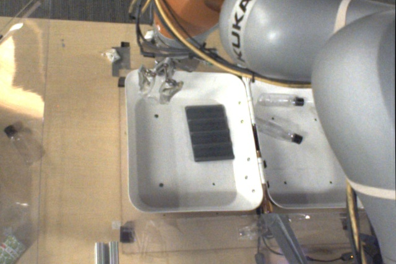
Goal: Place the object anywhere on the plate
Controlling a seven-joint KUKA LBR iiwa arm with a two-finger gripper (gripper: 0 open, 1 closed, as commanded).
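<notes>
The plate is a dark grey ribbed rectangle lying flat in the middle of the left bin. Two clear tubes with black caps lie in the right bin, one tube near its far edge and the other tube just below it. My gripper hangs over the far left corner of the left bin, up and left of the plate. Its metal fingers stand apart with nothing visible between them. The arm's orange band and grey links cover the top and right of the view.
A wall divides the two bins at about mid-view. On the wooden bench to the left lies a small clear vial with a dark cap. A small black block sits by the bin's far left corner and another black block near the front.
</notes>
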